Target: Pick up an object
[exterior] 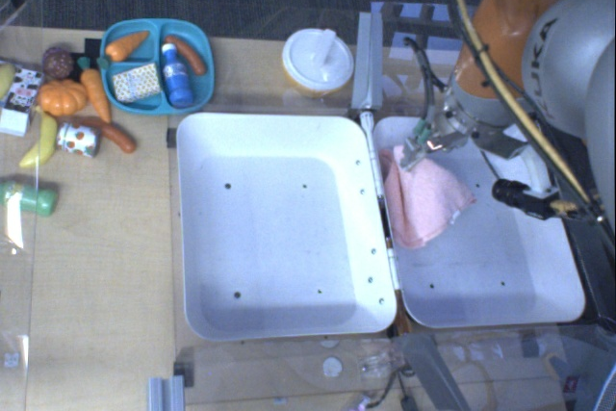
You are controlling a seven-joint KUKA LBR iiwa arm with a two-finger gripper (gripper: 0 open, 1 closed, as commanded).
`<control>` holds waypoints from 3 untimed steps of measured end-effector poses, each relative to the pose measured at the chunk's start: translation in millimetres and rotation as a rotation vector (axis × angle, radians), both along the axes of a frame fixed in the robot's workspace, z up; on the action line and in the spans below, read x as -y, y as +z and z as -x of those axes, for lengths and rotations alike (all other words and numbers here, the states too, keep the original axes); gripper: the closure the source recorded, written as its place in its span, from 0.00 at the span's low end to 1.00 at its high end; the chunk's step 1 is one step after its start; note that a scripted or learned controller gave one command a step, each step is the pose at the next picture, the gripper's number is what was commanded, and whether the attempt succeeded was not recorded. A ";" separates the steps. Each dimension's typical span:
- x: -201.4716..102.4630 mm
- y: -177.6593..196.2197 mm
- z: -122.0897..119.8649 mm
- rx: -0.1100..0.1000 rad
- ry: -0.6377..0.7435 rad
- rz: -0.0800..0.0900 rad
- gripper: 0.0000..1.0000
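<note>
One gripper [423, 145] sits low at the upper edge of the pink cloth [423, 197], seemingly touching it, though whether it is spread or closed cannot be told, nor whether any cloth is caught in it. That cloth lies crumpled against the left wall of the right bin [500, 294], just beside the rim shared with the left bin [279, 217], so the step in hand looks like the grasp itself. Next, I judge, the arm needs a firm pinch on a fold and a straight lift clear of the right bin's wall, since limp fabric may slip free.
</note>
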State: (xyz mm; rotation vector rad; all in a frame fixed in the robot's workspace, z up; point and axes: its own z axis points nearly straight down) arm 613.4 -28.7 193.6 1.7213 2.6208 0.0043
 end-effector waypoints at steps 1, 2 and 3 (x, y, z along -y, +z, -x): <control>22.7 87.0 -43.6 -0.001 0.316 0.002 1.00; 58.0 -7.7 -38.8 -0.005 0.444 0.001 1.00; 43.0 -9.6 -43.8 -0.003 0.057 0.000 1.00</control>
